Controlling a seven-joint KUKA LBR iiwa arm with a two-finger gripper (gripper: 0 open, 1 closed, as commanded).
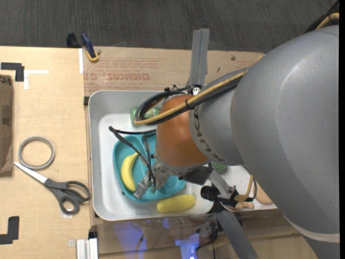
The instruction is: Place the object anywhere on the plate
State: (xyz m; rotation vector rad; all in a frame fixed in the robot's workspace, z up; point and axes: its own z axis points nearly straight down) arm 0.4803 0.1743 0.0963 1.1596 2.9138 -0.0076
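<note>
Gripper point(146, 183) (finger state impossible to tell) hangs over the teal plate point(119, 147) beside the banana point(128, 171); a nudge risks knocking it off.

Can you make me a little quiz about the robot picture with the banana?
1. True or false: the yellow banana lies on the teal plate.
2. Which yellow thing lies in the white bin just off the plate, near the bin's front edge? A) the yellow corn cob B) a lemon C) a toy duck
3. Fill in the missing word: on the wooden bench to the left of the bin, the grey-handled scissors lie beside a roll of ____.

Key: 1 true. 2 A. 3 tape, the grey roll of tape. The gripper hangs low over the plate, right of the banana.
</note>
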